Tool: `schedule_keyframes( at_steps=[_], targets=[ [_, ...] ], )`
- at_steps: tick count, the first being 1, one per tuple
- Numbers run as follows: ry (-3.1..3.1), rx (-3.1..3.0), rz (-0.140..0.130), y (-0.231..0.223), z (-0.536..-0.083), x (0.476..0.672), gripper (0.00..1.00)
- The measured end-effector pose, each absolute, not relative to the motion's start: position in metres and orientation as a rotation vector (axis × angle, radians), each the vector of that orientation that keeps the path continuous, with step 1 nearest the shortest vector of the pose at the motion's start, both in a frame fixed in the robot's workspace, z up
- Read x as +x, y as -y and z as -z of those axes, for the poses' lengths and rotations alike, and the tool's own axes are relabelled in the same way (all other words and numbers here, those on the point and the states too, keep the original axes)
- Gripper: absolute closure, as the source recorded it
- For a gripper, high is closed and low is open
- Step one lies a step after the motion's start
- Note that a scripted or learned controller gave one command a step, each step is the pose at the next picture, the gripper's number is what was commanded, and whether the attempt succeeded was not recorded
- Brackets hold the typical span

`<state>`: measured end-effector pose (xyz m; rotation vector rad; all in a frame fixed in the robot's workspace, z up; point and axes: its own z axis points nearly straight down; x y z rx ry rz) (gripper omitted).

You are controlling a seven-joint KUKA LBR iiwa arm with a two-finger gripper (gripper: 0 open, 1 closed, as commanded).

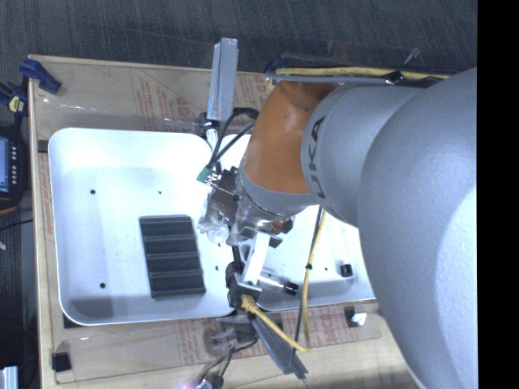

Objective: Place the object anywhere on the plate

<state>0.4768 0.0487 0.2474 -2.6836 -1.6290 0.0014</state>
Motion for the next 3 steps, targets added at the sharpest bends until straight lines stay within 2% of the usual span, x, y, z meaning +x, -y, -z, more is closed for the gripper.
schedule_keyframes(
  at_steps=[1, 2, 3],
  targets=[
    [1.579, -2.712, -0.013, -0.127, -0.142, 0.489, 1.00],
    [1.867, -2.524, -0.002, -0.094, -0.249, 0.478, 1.00],
    [1.905, -2.493, -0.006, -0.121, -0.239, 0.545, 1.00]
  ],
)
